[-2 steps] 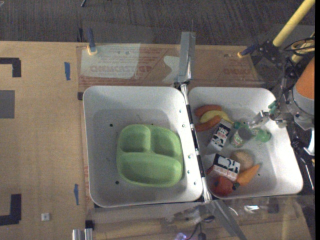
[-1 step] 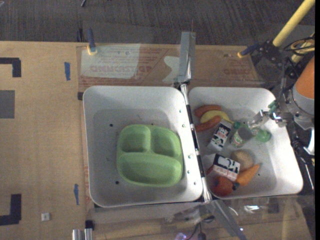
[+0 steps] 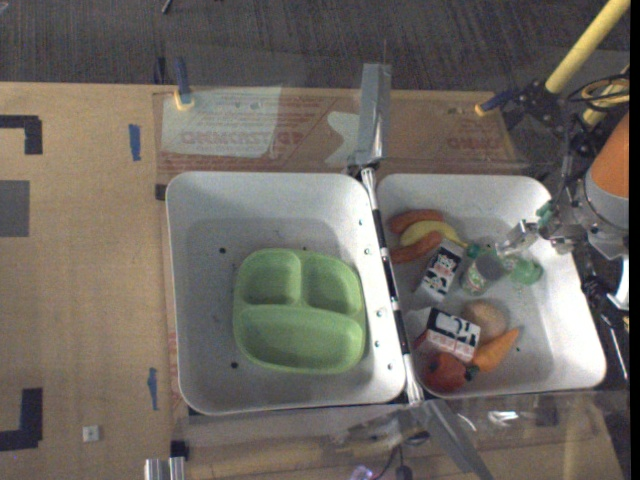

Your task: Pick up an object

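End effector (image 3: 520, 236) over the right bin (image 3: 575, 353).
It hovered near a green bottle (image 3: 482, 271); its grip state was perhaps unreadable.

My arm (image 3: 608, 183) is grey with an orange band above the wrist, and my gripper (image 3: 522, 236) is metallic grey.

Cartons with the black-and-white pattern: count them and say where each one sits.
2, both in the right bin. One carton stands below the banana; the other carton lies beside the carrot. More may be hidden in the pile.
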You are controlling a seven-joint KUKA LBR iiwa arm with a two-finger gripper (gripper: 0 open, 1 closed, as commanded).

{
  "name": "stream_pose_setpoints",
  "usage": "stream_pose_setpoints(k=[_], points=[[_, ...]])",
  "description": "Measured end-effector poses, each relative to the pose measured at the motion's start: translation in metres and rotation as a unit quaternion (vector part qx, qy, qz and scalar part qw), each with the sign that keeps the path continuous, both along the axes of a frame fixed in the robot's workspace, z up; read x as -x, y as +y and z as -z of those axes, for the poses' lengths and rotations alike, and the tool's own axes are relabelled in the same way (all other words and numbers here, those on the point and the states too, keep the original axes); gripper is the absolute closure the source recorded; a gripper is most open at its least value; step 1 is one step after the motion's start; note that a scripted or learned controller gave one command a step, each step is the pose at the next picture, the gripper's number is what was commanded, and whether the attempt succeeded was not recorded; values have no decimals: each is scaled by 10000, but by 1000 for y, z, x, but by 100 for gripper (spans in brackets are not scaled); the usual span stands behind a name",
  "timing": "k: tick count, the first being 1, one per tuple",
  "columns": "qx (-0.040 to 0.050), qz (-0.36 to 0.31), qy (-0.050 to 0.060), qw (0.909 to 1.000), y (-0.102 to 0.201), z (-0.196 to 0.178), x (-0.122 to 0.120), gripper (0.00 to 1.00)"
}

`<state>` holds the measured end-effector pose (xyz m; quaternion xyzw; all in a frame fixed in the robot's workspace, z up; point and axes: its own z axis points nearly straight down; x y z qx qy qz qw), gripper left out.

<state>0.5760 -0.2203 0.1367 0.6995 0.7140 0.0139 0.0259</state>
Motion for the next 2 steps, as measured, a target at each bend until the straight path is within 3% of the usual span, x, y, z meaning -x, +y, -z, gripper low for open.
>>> stream_pose_setpoints(k=[1, 2], points=[[137, 51, -63, 9999, -14, -16, 0, 100], [-6, -164, 125, 9998, -8, 24, 17, 100]])
